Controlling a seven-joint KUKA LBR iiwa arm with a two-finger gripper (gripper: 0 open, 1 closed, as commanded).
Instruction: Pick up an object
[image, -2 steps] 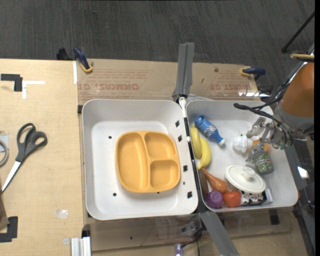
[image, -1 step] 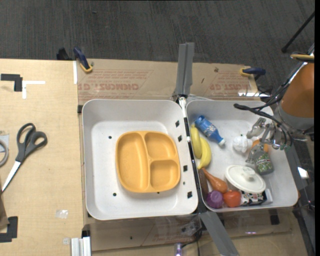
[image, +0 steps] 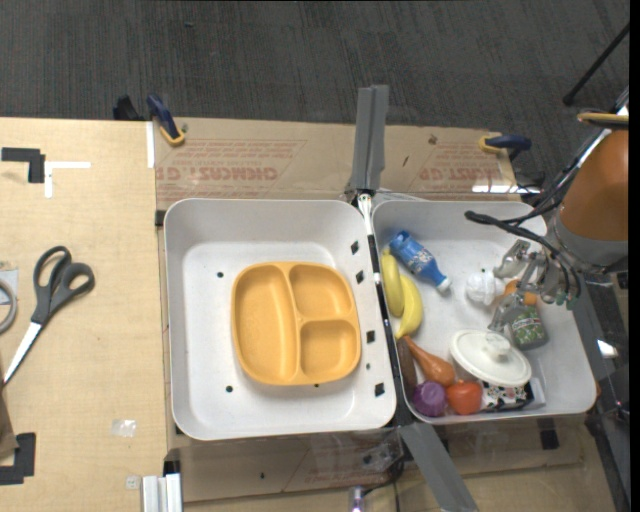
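A purple piece (image: 430, 399) and a red one (image: 463, 397) crowd the right bin's (image: 585, 395) near edge beside a white lid (image: 489, 357). The end effector (image: 526, 300) hangs over a small greenish object (image: 527, 330); whether it grips, I cannot tell

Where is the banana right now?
The banana lies in the right bin, along its left wall beside the divider. The blue bottle is just above and right of it, and the orange carrot-like toy just below.
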